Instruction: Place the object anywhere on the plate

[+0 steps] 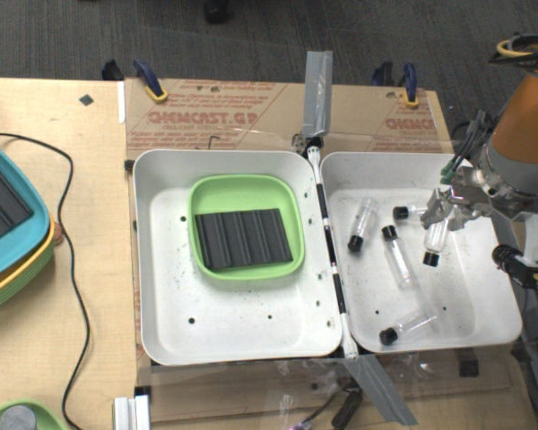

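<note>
The green plate [247,231] sits in the left bin [161,312], a dark ridged insert [242,238] on it. Clear black-capped vials [396,258] lie scattered in the right bin [484,325]. At the bin's 2 o'clock, the gripper [437,225] pinches one vial [434,243].

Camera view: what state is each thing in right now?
Green plate: in left bin, carrying a dark ribbed mat, no vial on it.
Vials: lying loose in right bin, black-capped.
Gripper: low over right bin, beside a vial.
</note>
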`<state>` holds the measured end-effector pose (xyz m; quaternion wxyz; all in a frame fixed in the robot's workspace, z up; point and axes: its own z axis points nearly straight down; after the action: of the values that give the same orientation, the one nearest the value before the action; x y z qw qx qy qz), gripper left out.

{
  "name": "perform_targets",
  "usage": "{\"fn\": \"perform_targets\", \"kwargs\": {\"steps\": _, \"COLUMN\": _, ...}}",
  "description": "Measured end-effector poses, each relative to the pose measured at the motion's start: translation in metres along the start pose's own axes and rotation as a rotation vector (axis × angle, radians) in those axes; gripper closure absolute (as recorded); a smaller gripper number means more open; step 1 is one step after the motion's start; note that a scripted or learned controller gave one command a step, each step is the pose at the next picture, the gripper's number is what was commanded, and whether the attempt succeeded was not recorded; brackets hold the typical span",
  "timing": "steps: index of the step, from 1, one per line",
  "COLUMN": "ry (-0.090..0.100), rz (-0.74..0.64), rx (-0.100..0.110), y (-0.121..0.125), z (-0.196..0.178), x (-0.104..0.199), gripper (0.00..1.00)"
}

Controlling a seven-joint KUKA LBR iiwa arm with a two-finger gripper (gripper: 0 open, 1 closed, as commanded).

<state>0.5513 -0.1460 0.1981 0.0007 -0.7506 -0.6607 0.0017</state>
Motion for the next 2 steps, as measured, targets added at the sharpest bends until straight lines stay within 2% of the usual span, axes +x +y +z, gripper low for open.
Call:
{"fn": "perform_targets", "kwargs": {"steps": 1, "ry": 0.0, "rz": 0.0, "rx": -0.001, "y": 0.0, "z": 0.0, "x": 0.0, "gripper": 0.0}}
{"fn": "perform_targets", "kwargs": {"steps": 2, "ry": -0.001, "rz": 0.289, "rx": -0.001, "y": 0.006, "z": -0.043, "x": -0.043, "gripper": 0.0}}
